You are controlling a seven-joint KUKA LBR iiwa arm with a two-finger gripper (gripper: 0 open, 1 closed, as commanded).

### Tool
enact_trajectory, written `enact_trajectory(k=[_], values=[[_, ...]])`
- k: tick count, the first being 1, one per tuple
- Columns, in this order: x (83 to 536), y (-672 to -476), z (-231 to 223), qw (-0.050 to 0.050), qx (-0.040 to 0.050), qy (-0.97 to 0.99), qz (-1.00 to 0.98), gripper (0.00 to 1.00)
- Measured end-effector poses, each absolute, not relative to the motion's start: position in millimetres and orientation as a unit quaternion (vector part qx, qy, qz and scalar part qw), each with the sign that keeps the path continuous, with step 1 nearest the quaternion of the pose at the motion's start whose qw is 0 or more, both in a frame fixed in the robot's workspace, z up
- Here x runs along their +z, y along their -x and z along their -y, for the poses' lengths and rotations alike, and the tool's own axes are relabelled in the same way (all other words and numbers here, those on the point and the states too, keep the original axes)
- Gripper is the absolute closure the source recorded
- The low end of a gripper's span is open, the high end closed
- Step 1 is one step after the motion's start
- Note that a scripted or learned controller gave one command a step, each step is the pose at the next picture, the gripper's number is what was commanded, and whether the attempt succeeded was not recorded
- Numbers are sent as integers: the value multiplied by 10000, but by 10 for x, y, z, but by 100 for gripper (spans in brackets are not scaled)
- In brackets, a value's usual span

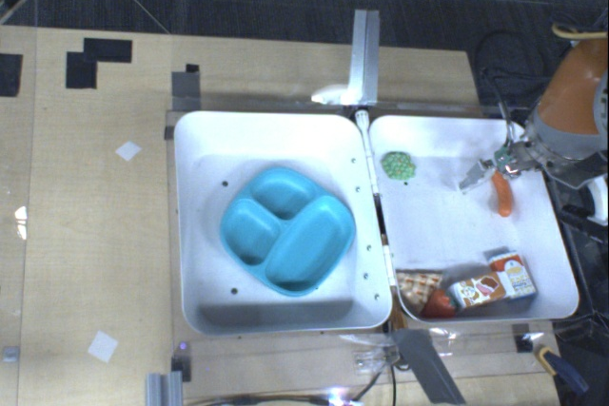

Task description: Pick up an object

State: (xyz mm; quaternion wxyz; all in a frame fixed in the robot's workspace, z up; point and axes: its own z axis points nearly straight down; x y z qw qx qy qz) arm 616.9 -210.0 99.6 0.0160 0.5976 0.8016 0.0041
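Observation:
In the right bin (447, 233) lie several small objects. An orange carrot (501, 194) rests near the bin's upper right, and my gripper (495, 170) is right at its upper end, touching or nearly so. A green bumpy ball (399, 166) sits at the bin's upper left. Along the front edge are a red and orange carton (492, 282), a waffle-like piece (417, 283) and a red fruit (439, 303). The arm's orange band (579, 95) hangs over the bin's right rim.
The left bin (205, 157) holds a blue divided plate (287, 229). A metal post (365, 62) stands behind the wall between the bins. Dark cables (504, 62) lie at the back right, and the bench (86, 204) spreads to the left.

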Motion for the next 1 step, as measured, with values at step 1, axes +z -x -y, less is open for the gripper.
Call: enact_trajectory(k=[1], values=[[863,-6161,2054,34,19,-6781,-7349,0]])
